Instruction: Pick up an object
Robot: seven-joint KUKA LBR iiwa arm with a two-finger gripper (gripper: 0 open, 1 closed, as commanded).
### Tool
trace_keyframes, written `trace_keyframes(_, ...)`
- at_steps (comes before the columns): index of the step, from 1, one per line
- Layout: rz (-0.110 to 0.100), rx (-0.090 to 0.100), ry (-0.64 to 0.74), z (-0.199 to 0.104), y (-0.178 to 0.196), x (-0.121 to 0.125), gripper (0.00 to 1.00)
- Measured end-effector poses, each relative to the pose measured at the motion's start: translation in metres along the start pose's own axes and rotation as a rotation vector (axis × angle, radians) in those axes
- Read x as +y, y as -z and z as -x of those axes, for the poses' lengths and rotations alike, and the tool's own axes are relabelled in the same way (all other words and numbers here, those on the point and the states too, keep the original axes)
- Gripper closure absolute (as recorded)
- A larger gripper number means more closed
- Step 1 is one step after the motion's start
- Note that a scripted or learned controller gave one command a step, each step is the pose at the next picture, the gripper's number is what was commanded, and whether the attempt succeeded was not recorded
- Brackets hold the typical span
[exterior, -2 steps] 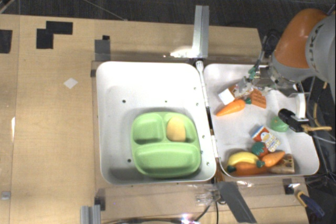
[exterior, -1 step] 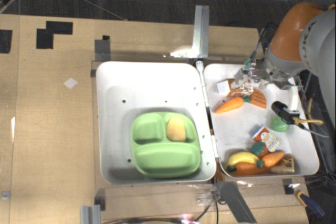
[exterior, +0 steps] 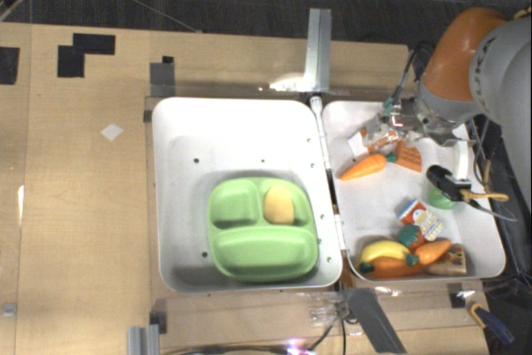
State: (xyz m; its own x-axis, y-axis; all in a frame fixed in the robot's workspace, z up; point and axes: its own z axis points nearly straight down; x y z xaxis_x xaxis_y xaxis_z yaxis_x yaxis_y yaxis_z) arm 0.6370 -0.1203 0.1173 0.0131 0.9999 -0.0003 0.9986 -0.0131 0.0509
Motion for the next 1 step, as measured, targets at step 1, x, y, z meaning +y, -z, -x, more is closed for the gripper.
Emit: trace_keyframes(1, -0.046, 0.000, 0.031, -0.0030, -0.0028, 0.0229, 0.00)
